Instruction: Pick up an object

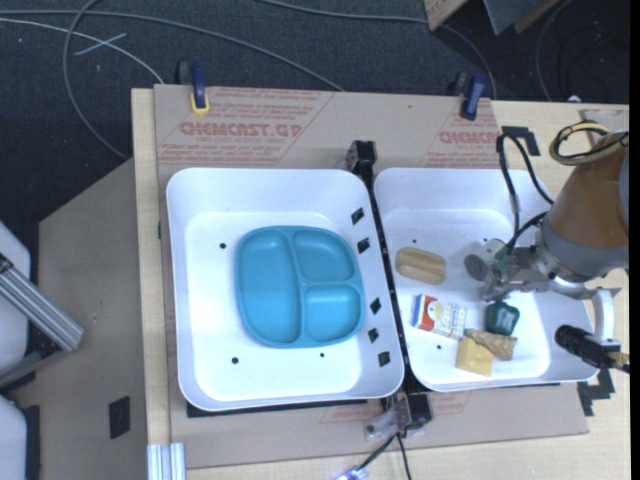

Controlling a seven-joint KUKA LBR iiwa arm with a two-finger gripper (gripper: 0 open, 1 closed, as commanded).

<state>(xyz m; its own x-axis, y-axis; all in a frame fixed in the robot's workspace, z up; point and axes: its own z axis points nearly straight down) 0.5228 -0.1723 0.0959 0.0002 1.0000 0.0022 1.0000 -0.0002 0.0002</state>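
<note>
The bench is a pale wooden board topped with a sheet of brown cardboard printed in red letters, held at its far edge by two blue clamps. Around it lies dark carpet crossed by thin grey cables. Two shallow white bins sit side by side on the cardboard. The left bin holds a blue divided plate with three compartments, lying flat near the bin's middle.

The right bin holds the small things. Taking the white carton with red and blue print as the landmark: a tan oval bread roll lies just beyond it, toward the far wall; a yellow wedge sits near it toward the bin's near right corner, touching a brownish crumpled piece; a small dark teal block lies to its right, well apart from the roll.

The grey arm reaches in from the right, and its end effector hangs just above the teal block, beside a round grey piece. How wide it stands I cannot tell; nothing is seen between its tips.
</note>
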